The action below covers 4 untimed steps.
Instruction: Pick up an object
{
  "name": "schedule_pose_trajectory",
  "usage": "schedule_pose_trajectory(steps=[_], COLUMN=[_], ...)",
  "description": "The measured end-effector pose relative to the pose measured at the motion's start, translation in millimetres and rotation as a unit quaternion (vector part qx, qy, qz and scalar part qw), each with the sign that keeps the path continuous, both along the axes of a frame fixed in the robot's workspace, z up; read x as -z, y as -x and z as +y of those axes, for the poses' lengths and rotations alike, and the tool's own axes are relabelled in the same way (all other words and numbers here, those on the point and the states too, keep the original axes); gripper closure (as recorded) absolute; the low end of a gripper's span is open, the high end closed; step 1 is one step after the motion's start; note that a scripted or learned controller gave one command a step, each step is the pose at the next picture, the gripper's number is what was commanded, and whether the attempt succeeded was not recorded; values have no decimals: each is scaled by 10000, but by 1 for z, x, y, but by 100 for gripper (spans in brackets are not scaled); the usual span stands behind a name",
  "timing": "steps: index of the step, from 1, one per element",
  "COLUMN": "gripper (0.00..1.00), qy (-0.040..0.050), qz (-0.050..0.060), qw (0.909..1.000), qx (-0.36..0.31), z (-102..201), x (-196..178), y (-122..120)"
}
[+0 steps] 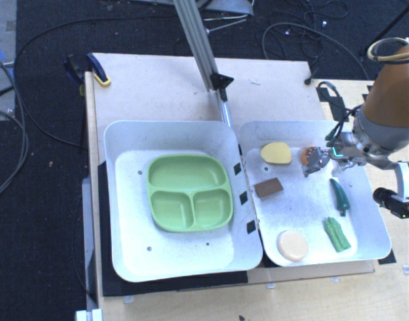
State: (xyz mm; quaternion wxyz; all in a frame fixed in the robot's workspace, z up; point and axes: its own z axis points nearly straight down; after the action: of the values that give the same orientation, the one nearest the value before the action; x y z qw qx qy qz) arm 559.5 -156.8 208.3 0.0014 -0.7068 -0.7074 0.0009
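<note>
Dark carpet strewn with cables surrounds the pale bench [158,79] we work at, and on it sit two shallow white bins. Our left bin [124,246] carries a light green three-compartment plastic tray [190,192]. Moving right into the other bin [365,246], we find a small brown rectangular block [268,188], a yellow rounded sponge-like piece [276,153], a cream round disc [293,245], a small orange object [307,156], a ridged green pickle-shaped toy [337,234] and a teal-handled tool [340,197]. Our gripper [316,162] hovers just beside the orange object, and we cannot tell what state it is in. We judge that piece light, small and possibly slick; gripping across its narrow middle looks safest, since a glancing pinch could squirt it aside.
</note>
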Motion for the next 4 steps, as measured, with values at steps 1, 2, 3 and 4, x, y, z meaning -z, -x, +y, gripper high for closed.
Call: schedule_pose_trajectory(steps=[1,2,3,4], gripper=[0,0,0,0], qy=[2,3,3,10], qz=[-14,1,-3,-18], qw=[10000,10000,10000,10000], qx=[-2,11,6,5], z=[0,-9,-12,-12], x=[-1,48,97,116], y=[-1,0,-8,-9])
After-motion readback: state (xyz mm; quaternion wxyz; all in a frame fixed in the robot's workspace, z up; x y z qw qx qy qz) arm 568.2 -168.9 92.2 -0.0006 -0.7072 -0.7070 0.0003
